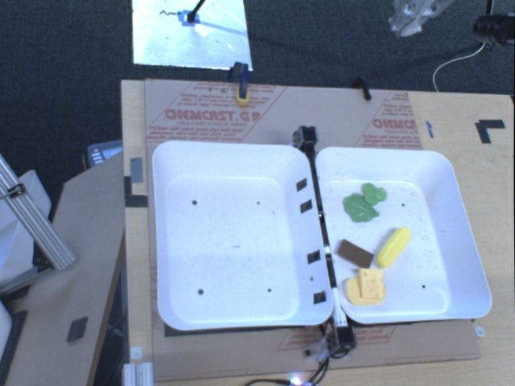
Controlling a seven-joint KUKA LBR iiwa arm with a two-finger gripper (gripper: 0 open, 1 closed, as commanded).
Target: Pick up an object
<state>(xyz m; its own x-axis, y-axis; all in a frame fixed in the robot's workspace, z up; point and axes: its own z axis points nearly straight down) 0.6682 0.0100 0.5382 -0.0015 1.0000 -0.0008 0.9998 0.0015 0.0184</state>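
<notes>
Below me the floor is dark carpet, blue-grey and evenly lit with no strong shadows. A shiny silver square plate lies on it at the far side, catching the light, with a thin dark rod slanting across it. My surface is pale wood, topped by a protective sheet printed with red lettering. To the left stands a lower tan side table, and a slanted aluminium rail crosses its corner. A white cable curls over the carpet at the far right.
</notes>
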